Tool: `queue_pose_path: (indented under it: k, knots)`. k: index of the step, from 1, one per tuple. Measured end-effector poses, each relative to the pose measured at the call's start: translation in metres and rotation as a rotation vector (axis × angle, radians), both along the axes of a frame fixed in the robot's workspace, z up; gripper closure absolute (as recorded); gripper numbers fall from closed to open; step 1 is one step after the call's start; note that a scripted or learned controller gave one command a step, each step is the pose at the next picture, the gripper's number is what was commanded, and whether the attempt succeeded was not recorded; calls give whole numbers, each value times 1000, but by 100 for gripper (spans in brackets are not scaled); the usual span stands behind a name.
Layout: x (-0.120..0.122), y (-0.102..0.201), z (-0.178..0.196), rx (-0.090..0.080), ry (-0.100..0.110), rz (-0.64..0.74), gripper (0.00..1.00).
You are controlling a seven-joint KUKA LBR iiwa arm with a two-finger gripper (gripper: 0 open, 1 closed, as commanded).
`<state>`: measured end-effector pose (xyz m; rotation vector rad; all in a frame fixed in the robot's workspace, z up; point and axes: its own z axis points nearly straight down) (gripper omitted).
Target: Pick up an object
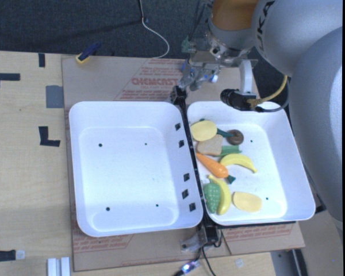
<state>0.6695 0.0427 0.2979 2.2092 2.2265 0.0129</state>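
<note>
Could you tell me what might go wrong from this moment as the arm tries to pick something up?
The toys lie packed together: the carrot touches the banana and the bread slice, so a grab may catch two or push one aside. The gripper hangs above the bins' back edge, near the divider, and coming down there could strike the rim rather than reach a toy.

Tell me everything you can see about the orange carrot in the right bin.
The carrot is a small toy, bright orange with a smooth plastic-looking surface and a dark green tip at its lower right end. It lies flat and slanted in the right bin, close to the wall it shares with the left bin, tapering toward the upper left. A tan slice sits just above it, a banana beside it on the right.
</note>
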Motion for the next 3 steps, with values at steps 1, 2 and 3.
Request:
queue_pose_path:
  k: [1,2,3]
  knots:
    - [-74,10,-42,-3,19,-6,100]
    - [-104,-64,132,-5,-9,-12,100]
    - [-127,30,218,1,0,4,100]
